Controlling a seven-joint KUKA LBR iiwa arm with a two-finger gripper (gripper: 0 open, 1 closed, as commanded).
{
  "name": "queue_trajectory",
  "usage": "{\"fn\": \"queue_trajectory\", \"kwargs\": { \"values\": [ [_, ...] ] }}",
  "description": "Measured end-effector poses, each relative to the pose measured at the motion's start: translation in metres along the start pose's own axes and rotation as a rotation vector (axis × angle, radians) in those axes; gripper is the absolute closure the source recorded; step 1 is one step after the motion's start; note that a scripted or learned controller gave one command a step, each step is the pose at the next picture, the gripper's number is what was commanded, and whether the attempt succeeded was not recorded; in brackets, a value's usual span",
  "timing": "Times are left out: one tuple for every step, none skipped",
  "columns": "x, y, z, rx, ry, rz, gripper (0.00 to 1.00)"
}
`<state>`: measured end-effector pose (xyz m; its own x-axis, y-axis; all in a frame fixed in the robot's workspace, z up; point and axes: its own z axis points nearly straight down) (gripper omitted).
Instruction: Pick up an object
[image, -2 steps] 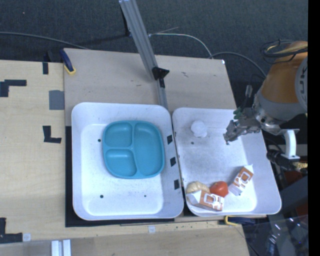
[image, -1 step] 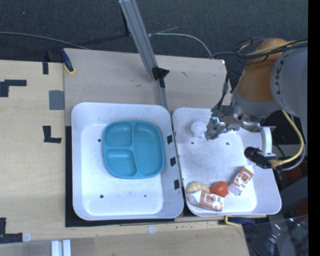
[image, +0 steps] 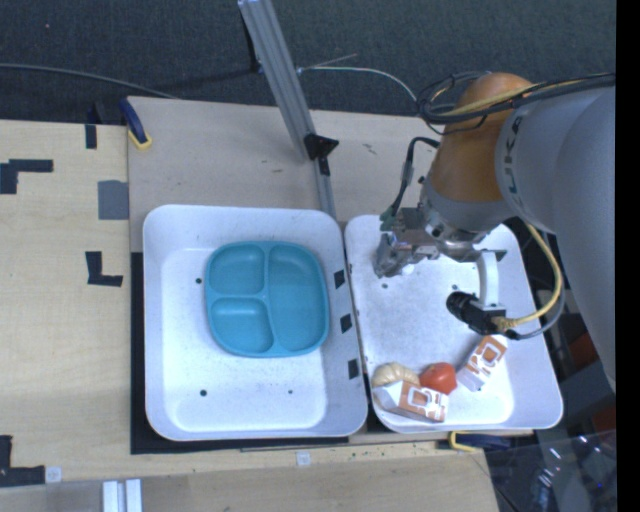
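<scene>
The end effector (image: 392, 255) hung over the far left part of the right bin (image: 430, 310); whether it was apart or together could not be told. The objects lay well apart from it at that bin's near edge: a tan piece (image: 392, 375), a red ball (image: 438, 378) and two orange-and-white boxes (image: 422, 402) (image: 484, 360). The left bin (image: 170, 300) held a blue divided plate (image: 267, 298).

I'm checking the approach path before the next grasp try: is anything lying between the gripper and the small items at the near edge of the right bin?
Nothing visible does. The gripper hangs over the far-left part of the right white bin; bare floor separates it from the red round object, tan piece and orange-and-white boxes.
</scene>
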<state>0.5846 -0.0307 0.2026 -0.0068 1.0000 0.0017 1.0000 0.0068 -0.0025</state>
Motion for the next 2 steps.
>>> {"fn": "queue_trajectory", "kwargs": {
  "values": [
    [0.053,0.0,-0.009,-0.001,0.0,-0.001,1.0],
    [0.11,0.012,-0.025,-0.002,0.001,-0.001,1.0]
  ]
}}
